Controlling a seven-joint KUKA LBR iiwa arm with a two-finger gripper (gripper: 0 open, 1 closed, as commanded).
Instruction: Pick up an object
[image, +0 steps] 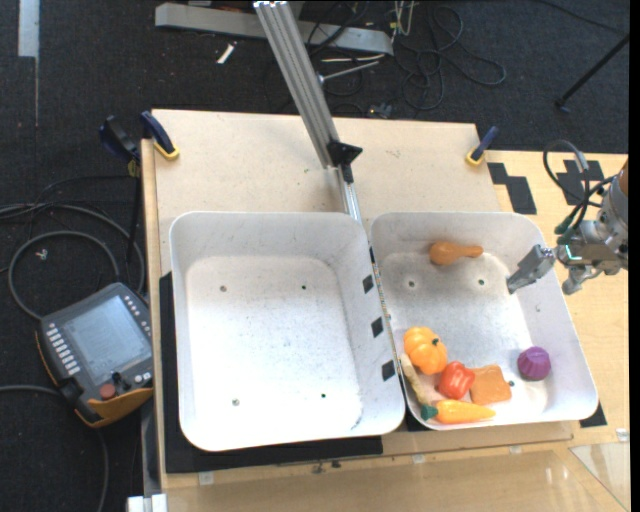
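Note:
The right bin (470, 225) holds several toy foods. An orange gourd-shaped piece (455, 252) lies near its far wall. At the near side sit a yellow-orange pumpkin (425, 350), a red pepper (455, 380), an orange block (490, 385), a carrot (462, 411) and a purple ball (534, 363). My gripper (541, 286) hangs over the bin's right rim, to the right of the gourd and beyond the purple ball. Its fingers are spread open with nothing between them.
The left bin (190, 240) stands beside the right one. A slanted metal rail (305, 85) runs from the top of the view down to the divide between the bins. A teach pendant (95, 350) lies on the floor at left.

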